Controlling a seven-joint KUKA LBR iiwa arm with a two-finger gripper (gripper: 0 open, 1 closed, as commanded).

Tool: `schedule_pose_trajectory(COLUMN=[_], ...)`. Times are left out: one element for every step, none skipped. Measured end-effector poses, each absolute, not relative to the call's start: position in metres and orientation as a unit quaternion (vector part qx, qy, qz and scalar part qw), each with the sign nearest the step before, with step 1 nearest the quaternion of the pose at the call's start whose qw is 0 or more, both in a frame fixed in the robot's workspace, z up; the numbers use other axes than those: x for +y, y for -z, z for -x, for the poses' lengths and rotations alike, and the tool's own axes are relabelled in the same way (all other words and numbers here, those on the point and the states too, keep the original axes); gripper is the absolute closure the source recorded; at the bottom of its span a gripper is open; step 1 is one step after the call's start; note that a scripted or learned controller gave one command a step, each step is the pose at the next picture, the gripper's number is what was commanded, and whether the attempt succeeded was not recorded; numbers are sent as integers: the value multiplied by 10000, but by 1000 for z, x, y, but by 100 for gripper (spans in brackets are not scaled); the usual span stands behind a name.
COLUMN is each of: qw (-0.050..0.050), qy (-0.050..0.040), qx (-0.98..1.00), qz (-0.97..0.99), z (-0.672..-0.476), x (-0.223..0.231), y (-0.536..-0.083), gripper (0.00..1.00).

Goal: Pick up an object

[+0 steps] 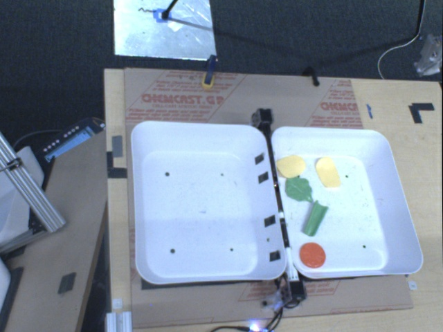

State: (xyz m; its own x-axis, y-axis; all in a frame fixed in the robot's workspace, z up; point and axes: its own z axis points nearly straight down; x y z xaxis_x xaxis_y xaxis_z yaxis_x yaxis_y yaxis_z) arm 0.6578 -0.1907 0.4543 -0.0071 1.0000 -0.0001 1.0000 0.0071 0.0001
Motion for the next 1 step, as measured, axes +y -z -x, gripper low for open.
schedule_pose_trajectory(qw=[12], qy=[-22], qx=[7099], qz=[-7043], z=[-576], x=[-135], y=[-489], gripper=[100])
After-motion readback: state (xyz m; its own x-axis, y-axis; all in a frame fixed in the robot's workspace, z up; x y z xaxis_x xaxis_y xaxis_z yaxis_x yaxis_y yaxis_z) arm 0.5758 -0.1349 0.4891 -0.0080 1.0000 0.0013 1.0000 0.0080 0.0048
